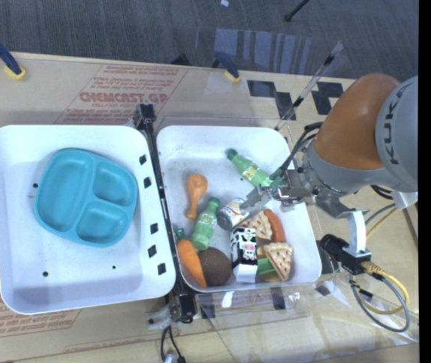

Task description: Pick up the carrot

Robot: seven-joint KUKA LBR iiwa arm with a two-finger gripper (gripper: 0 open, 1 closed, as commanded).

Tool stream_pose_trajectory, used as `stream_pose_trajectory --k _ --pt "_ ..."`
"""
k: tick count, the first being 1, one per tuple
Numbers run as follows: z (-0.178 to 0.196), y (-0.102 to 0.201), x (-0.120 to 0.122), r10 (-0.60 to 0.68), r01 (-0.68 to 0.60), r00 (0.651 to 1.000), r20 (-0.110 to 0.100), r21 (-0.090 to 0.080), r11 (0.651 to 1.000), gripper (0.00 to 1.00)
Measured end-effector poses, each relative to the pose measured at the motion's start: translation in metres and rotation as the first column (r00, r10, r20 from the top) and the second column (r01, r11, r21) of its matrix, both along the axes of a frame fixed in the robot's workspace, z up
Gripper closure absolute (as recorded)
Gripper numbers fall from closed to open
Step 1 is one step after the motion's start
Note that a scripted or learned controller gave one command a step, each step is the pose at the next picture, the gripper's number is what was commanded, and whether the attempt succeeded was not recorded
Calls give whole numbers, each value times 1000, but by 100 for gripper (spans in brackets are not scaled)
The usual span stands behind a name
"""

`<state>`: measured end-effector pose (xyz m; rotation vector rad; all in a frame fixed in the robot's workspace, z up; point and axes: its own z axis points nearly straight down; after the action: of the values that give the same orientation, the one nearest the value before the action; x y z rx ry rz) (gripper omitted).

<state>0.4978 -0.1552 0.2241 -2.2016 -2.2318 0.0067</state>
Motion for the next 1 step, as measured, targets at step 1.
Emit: stream_pose_trajectory --k 1 --pt "-95 48 73 -128 128 992 -6 -1 992 0"
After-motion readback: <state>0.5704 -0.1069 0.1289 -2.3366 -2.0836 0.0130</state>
